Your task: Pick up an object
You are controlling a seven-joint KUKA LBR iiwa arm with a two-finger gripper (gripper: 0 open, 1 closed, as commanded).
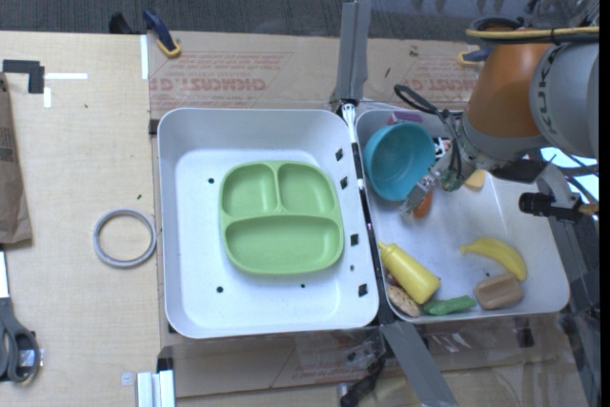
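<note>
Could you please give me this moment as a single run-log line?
claw: low in right white bin | beside tilted blue plastic bowl | grasp: unclear | yellow plastic banana: untouched

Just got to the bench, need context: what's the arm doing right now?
The arm reaches from the right into the right bin, its gripper low beside the tipped blue bowl and a small orange item. I can't see anything held. A banana, yellow bottle, green pod and brown block lie near the bin's front. The left bin holds a green divided plate.
</note>
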